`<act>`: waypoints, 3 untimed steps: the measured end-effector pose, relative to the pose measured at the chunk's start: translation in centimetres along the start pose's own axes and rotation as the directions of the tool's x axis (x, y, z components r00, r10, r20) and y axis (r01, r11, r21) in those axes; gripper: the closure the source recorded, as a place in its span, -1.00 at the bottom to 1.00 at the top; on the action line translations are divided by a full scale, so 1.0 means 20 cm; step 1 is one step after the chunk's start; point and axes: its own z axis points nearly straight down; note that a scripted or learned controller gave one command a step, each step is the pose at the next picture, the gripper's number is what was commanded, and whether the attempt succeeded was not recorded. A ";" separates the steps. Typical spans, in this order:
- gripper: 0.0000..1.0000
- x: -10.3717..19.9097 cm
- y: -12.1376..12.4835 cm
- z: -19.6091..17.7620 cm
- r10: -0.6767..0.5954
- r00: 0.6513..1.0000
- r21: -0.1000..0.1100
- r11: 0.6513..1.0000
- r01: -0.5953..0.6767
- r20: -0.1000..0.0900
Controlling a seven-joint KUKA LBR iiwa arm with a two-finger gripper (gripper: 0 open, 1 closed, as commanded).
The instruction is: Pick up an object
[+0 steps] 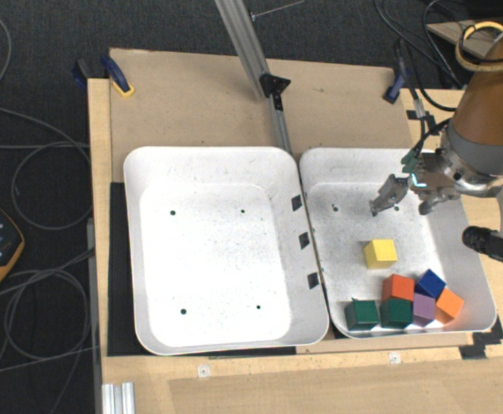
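Observation:
A yellow cube (380, 253) lies alone in the middle of the right bin (337, 175). Near that bin's front edge sits a cluster of cubes: dark green (362, 314), green (396, 312), red-orange (398, 287), purple (424, 304), blue (430, 282) and orange (449, 303). My gripper (404, 197) hangs over the back right part of the right bin, above and behind the yellow cube. Its two fingers (385, 198) are spread apart with nothing between them.
The left bin (147, 171) stands beside the right one, with black clips (303, 240) along the shared wall. A slanted metal pole (251, 50) rises behind the bins. Blue clamps (117, 76) hold the board's back corners. Cables lie on the floor to the left.

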 end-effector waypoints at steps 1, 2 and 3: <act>-1.00 0.00 0.00 -0.01 0.000 1.000 -0.004 1.000 0.000 0.001; -1.00 -0.01 -0.01 0.31 0.001 1.000 0.003 1.000 -0.001 0.000; -1.00 -0.01 0.03 0.54 0.000 1.000 0.001 1.000 0.000 0.000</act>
